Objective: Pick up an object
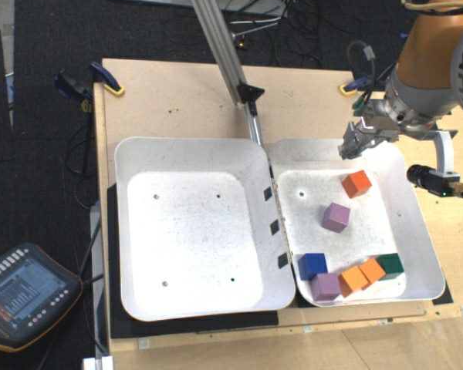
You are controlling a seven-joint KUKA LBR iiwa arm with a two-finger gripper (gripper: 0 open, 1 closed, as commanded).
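Arm poised over the far edge of the right bin, blocks scattered below it.

The grey arm with its orange band comes in from the right, wrist bent down so the gripper point(356, 143) hangs above the right bin's point(417, 230) far rim; whether its claw is released or clenched I cannot tell, and nothing shows in its grasp. In that bin an orange block point(356, 183) lies nearest the gripper, a purple block point(336, 216) towards the middle, and along the near edge sit a blue block point(312, 265), a second purple block point(325, 286), a second orange block point(361, 275) and a green block point(389, 265). The left bin point(189, 226) lies alongside, their edges touching.
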